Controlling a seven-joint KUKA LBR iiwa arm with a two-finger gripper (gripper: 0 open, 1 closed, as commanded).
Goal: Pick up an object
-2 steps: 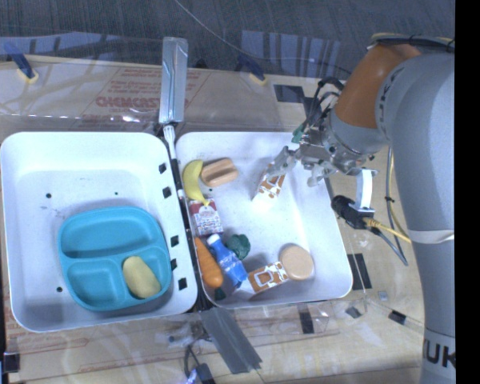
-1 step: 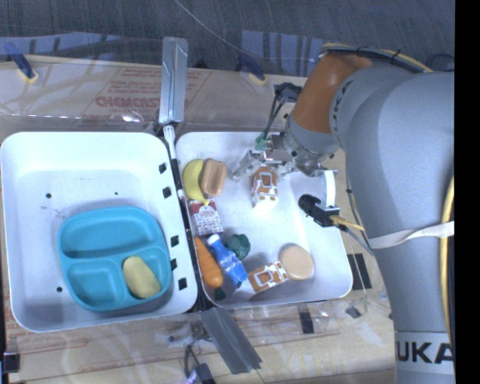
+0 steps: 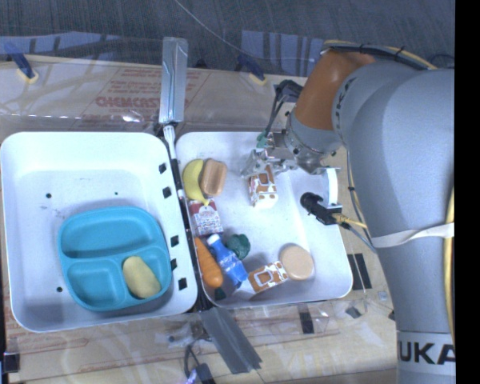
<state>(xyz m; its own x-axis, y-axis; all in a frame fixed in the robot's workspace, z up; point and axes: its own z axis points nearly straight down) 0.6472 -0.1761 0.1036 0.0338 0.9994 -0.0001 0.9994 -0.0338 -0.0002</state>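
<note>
Camera view looks down on two white bins, and we judge that almost all the loose things lie in the right bin (image 3: 328,282) because the arm picks from there. The gripper (image 3: 266,160) hangs at about twelve o'clock in this bin, directly over a small white and orange carton (image 3: 262,189), which looks like the target. The carton is tilted and seems to touch the fingertips, but we cannot tell if the jaws are wide, narrow or closed on it, since the wrist hides them.

At nine o'clock of the carton, against the divider, lie a yellow lemon-like toy (image 3: 192,178) and a hot dog bun (image 3: 214,177), touching each other. Toward six o'clock a red packet (image 3: 205,216), a blue bottle (image 3: 226,261), an orange carrot (image 3: 209,269), a second small carton (image 3: 269,278) and a round tan bun (image 3: 296,262) crowd together.

The left bin (image 3: 32,158) bears a blue divided tray (image 3: 104,238) with a yellow potato-like piece (image 3: 142,277) in its lower right compartment.

The arm (image 3: 400,134) reaches in from three o'clock, with the orange band (image 3: 324,90) above the wrist, which bends down steeply.
</note>
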